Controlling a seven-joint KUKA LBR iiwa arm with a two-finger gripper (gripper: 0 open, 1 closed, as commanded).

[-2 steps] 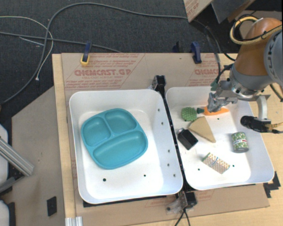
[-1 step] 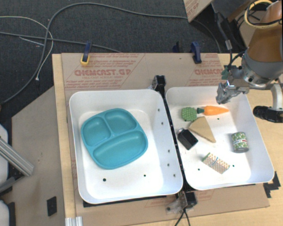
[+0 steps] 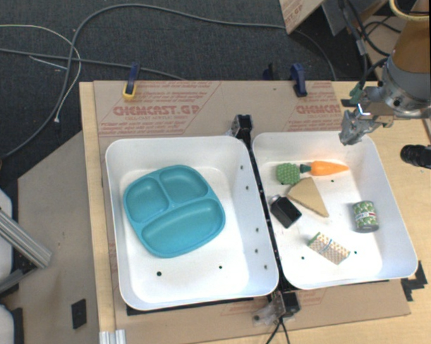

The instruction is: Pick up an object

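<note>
Grey arm (image 3: pixel 408 83), orange band (tan-looking), metallic end effector (image 3: pixel 354 130)

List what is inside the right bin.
In the right bin: a toy carrot, a tan wedge, a black block, a green can and a patterned piece. Whatever is under them is covered.

This is a robotics lab or test cell rather than a home or shop. A bare board tabletop (image 3: pixel 199 105), printed with a maker's name, is held down by blue clamps (image 3: pixel 132 79) and carries two shallow white bins (image 3: pixel 122 227) joined by black brackets (image 3: pixel 241 124). Loose white cables (image 3: pixel 63 53) trail over dark carpet (image 3: pixel 29 104), a cardboard box (image 3: pixel 301 6) sits at the back, aluminium framing (image 3: pixel 16 235) stands at the left, and an industrial arm (image 3: pixel 409 62) reaches in with exposed wiring.
</note>
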